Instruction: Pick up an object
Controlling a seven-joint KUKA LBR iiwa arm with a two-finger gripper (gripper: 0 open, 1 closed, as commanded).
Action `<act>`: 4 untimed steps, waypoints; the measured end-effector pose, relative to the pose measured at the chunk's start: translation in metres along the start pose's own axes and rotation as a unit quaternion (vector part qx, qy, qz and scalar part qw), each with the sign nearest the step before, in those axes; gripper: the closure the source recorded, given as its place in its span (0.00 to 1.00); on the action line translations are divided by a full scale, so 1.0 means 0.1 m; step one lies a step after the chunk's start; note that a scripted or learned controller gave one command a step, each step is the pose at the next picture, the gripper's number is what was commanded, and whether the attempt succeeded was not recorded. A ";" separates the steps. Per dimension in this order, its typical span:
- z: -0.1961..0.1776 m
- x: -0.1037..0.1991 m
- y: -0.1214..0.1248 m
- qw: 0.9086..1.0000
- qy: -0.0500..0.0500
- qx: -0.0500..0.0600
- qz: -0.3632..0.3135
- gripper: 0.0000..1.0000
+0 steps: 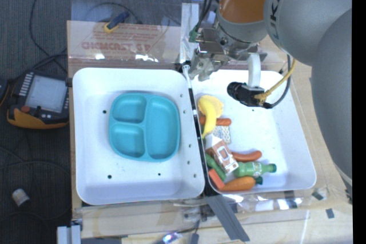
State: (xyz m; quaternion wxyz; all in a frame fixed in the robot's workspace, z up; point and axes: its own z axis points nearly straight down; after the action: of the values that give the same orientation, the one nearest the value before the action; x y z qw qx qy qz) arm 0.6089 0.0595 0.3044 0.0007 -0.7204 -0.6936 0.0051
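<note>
My gripper (203, 70) hangs over the back left corner of the right bin (286, 140), just above the divider between the bins. A yellow banana (209, 111) lies a little in front of it, apart from it. Further forward along the bin's left wall lie a small patterned packet (221, 134), a red and white carton (223, 158), a red sausage (247, 155), a green bottle (253, 169) and an orange carrot (234, 184). I see nothing held in the gripper.
The left bin (91, 168) holds a blue divided plate (144, 126). A black unit (243, 93) with a yellow cable hangs from the arm over the right bin's back. A handheld pendant (37, 101) lies on the floor at the left.
</note>
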 end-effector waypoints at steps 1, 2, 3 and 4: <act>0.54 0.47 0.50 0.999 0.000 0.000 -0.051 1.00; 0.65 0.84 0.46 0.993 0.000 0.000 -0.116 1.00; -0.31 0.50 -0.15 0.980 0.000 -0.001 -0.198 1.00; -0.28 0.90 -0.01 0.979 0.000 -0.001 -0.205 1.00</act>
State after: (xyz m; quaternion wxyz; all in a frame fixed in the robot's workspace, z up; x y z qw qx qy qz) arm 0.6113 0.1499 0.3323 0.0011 -0.5625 -0.8268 0.0036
